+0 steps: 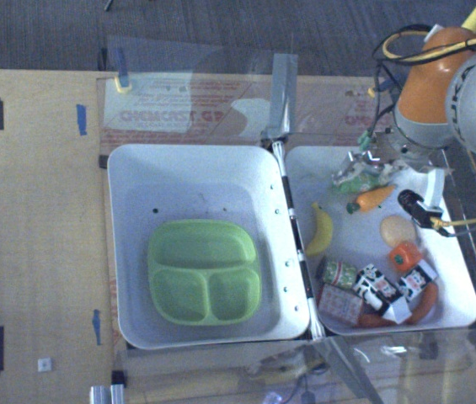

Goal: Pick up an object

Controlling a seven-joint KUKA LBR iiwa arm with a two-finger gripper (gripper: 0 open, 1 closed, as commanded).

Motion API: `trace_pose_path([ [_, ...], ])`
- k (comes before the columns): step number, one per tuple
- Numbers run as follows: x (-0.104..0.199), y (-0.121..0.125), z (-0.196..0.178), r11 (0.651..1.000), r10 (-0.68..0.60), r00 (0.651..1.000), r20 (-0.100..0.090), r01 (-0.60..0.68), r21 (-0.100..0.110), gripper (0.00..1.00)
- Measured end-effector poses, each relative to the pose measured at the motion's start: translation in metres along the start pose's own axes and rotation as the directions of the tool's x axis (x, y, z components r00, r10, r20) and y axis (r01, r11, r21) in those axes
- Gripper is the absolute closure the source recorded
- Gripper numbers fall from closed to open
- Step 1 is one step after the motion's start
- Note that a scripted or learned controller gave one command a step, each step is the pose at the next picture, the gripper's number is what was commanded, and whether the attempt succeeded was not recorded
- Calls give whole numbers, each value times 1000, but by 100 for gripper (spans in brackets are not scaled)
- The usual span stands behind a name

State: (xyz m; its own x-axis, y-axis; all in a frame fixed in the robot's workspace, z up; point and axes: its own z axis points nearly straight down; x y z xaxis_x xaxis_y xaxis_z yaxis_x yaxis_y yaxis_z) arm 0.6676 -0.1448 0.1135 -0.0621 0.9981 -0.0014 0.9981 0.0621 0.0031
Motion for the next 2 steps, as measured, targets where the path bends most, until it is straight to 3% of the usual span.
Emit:
trace_pose_path([
  [1,-24,-37,28,1000,1,1000,-1,-1,2,0],
  [2,-23,-35,16,1000,2,1000,-2,-2,-5,100],
])
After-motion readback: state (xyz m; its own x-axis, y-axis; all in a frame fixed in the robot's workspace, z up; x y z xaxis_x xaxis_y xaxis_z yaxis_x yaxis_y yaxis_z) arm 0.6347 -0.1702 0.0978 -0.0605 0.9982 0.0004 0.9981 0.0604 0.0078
